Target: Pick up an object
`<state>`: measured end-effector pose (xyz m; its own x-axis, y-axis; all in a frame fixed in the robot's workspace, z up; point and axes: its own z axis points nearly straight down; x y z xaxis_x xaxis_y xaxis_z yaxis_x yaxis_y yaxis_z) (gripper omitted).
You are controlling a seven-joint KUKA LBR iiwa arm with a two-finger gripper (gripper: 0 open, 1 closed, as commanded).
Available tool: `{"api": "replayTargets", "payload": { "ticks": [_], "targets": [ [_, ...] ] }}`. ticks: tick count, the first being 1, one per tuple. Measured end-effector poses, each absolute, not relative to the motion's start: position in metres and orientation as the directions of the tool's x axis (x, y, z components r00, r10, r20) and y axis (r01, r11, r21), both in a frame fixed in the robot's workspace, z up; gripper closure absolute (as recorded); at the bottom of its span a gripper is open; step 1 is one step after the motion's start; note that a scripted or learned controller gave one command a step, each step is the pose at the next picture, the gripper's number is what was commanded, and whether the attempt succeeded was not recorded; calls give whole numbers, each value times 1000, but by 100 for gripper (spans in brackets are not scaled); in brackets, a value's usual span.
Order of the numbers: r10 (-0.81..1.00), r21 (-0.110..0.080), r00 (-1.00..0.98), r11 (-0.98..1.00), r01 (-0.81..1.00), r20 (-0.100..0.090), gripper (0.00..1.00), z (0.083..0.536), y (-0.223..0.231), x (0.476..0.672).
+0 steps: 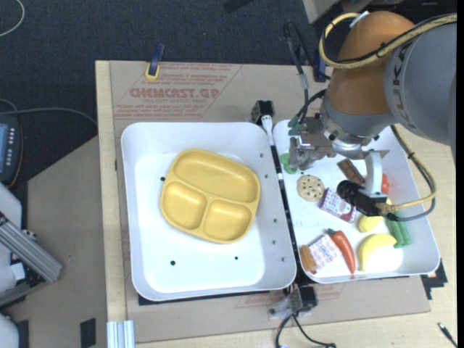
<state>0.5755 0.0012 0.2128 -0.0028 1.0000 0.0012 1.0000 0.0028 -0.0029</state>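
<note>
- Evidently the reach was in hand and no grasp had been made: the gripper (297, 156) hung low over the far left corner of the right bin (423, 246), and nothing could be seen held in it.
- Whether the gripper was set wide or narrow could not be told from this slanted view, as the wrist hid its working end.
- Likeliest targets, by my reading, were a small green piece (290, 168) just beside the gripper at the bin wall and a round cookie (311, 188) near it.
- The next move would call for centring over one item, then dropping straight down; the bin wall close by left little room on that side.
- The right bin also held a purple-and-white packet (334, 203), an orange packet (322, 253), a red chili pepper (344, 248) touching that packet, a yellow lemon (378, 249), and a brown piece (351, 170) further back.
- The left bin (145, 256) held only a yellow divided plate (210, 194), lying flat and well apart from the gripper.
</note>
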Motion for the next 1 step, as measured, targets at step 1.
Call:
{"api": "replayTargets", "payload": {
  "ticks": [1],
  "targets": [
    [1000, -3, -4, 4, 1000, 2, 100, 222, 41, 559]
  ]
}}
